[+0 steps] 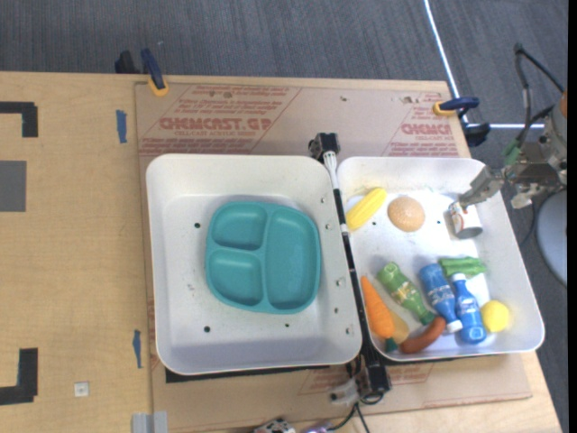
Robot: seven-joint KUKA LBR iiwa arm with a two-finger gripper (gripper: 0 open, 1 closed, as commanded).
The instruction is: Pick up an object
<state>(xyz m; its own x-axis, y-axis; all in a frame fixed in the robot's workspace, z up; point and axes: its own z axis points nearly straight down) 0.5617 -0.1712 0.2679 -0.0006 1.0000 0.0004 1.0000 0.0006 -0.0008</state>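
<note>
The right bin (523, 282) holds several toy foods: a yellow corn cob (366, 207), a tan round bun (407, 213), a green bottle (403, 289), an orange carrot (378, 307), two blue bottles (435, 287) (467, 311), a yellow lemon (496, 315), a green piece (462, 265) and a brown sausage (424, 336). A small grey can (467, 225) lies near the bin's far right side. My gripper (462, 211) reaches in from the right, its tip right at the can's upper edge. Whether the can is held is unclear.
The left bin (171, 242) holds a teal divided plate (264, 255). A black bar (335, 197) runs between the two bins. Cardboard and a wooden bench lie around them, with clamps (155, 70) (455, 106) at the far corners.
</note>
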